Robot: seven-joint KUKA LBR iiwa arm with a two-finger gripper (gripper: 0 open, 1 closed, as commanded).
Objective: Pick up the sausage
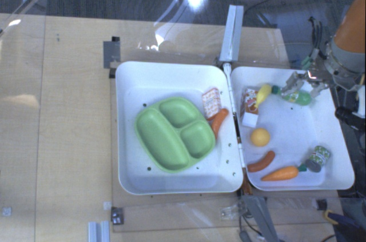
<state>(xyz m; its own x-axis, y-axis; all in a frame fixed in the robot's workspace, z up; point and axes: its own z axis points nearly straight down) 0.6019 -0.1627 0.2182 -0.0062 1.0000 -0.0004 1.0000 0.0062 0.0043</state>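
Gripper point(302, 84) over right bin's point(337, 138) far edge, fingers prob. apart, sausage point(261, 161) well apart.

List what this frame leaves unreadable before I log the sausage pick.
- Gripper: small and blurred over the right bin's far end in the camera view, crossing a green item; contact unclear.
- Arm: cut off by the right edge.
- Packets: print too small to read.
- Can: label too small.
- Sausage: plain, near the carrot; touching or apart, uncertain.
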